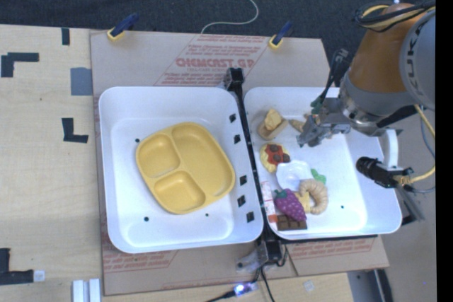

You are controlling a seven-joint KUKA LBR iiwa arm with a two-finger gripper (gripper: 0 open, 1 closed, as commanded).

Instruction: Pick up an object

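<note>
From my seat I see the gripper (308, 136) low over the right bin (368, 212), near its upper middle, with the grey and orange arm (386, 71) coming in from the right. Whether it is spread or pressed together I cannot tell (the tips are dark and small against the bin floor), and I see nothing clearly between them.

The toy food lies in a loose column along the left side of that bin. A tan bread piece (272, 123) sits at the top, just left of the gripper. Below it is a yellow and red piece (273, 155), then a white piece (293, 172), a curled tan croissant (316, 194), a purple bunch of grapes (290, 202) and a brown bar (291, 223).

The left bin (120, 223) holds a yellow divided plate (185, 166), lying flat.
</note>
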